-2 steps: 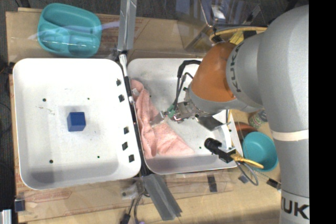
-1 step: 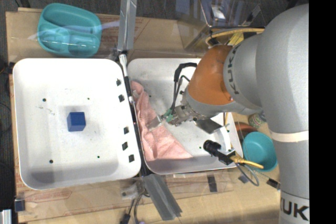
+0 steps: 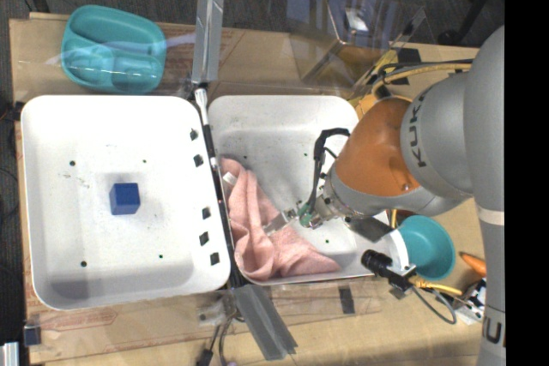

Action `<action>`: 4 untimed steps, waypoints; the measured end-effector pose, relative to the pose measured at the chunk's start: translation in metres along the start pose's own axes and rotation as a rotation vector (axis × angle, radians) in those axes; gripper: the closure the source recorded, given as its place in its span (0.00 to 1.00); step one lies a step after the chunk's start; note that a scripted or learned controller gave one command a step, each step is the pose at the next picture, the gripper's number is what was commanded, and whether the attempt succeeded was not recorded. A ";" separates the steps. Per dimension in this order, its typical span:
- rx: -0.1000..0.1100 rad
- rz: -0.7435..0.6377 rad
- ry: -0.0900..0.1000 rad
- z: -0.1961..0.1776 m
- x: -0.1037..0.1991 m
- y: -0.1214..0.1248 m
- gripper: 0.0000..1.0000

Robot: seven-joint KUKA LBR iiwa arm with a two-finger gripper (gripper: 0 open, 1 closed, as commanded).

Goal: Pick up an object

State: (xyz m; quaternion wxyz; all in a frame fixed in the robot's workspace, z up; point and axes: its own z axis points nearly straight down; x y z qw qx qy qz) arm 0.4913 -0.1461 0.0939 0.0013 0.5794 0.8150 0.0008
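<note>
A pink cloth (image 3: 260, 229) lies crumpled in the right bin (image 3: 283, 120), against its left wall and front edge. My gripper (image 3: 296, 219) is low in that bin, at the cloth's right edge and touching or just above it. The wrist's orange band (image 3: 377, 159) hangs over the bin's right side and hides the floor there. A small blue cube (image 3: 125, 197) sits alone near the middle of the left bin (image 3: 51, 270), far from the gripper.
A teal plastic container (image 3: 111, 47) lies on the bench behind the left bin. A teal bowl (image 3: 426, 244) sits to the right of the right bin, under the arm. Cables and a clear plastic piece (image 3: 360, 34) lie behind the right bin.
</note>
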 end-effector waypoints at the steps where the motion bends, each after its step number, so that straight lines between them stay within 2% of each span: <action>1: 0.002 0.077 0.001 0.001 0.022 0.070 0.00; 2: 0.002 0.079 0.001 0.000 0.019 0.005 0.00; 3: 0.002 0.072 0.003 -0.010 0.019 0.007 1.00; 4: 0.005 0.164 0.002 -0.098 0.071 0.025 1.00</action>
